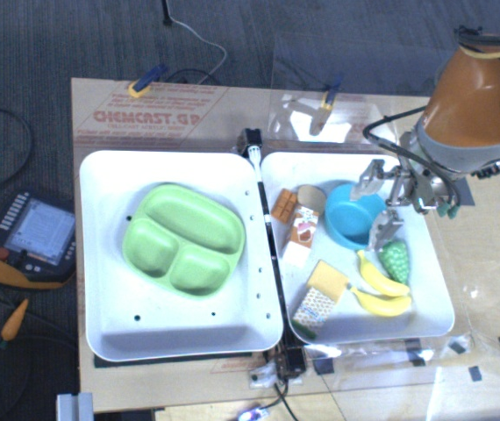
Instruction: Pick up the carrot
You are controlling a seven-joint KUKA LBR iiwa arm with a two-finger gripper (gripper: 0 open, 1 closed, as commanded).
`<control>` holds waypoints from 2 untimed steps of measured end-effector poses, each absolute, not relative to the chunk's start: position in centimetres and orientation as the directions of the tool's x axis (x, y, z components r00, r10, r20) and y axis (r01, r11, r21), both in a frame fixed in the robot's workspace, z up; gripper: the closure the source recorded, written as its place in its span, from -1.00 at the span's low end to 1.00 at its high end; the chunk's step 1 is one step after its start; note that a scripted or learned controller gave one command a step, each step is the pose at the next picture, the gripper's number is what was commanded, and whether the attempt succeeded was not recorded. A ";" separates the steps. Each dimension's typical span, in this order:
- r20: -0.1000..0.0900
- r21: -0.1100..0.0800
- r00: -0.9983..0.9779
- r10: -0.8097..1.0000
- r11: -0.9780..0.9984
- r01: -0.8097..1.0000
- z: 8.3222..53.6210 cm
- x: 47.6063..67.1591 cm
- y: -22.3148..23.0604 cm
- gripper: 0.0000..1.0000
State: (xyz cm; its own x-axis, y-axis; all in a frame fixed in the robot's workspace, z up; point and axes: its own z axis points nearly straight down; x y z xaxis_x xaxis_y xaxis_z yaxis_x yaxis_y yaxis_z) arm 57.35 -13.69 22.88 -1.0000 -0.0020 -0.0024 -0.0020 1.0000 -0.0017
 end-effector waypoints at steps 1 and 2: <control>0.003 0.004 -1.000 -0.004 1.000 -0.004 18.2 52.5 -3.6 -1.00; -0.007 -0.004 -0.998 0.068 0.998 0.068 21.3 55.6 -12.3 -1.00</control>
State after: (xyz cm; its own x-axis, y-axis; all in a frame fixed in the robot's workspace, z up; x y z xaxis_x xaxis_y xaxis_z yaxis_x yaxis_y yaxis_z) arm 55.58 -12.26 21.32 -0.9977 0.0677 -0.0073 0.0677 0.9977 -0.0038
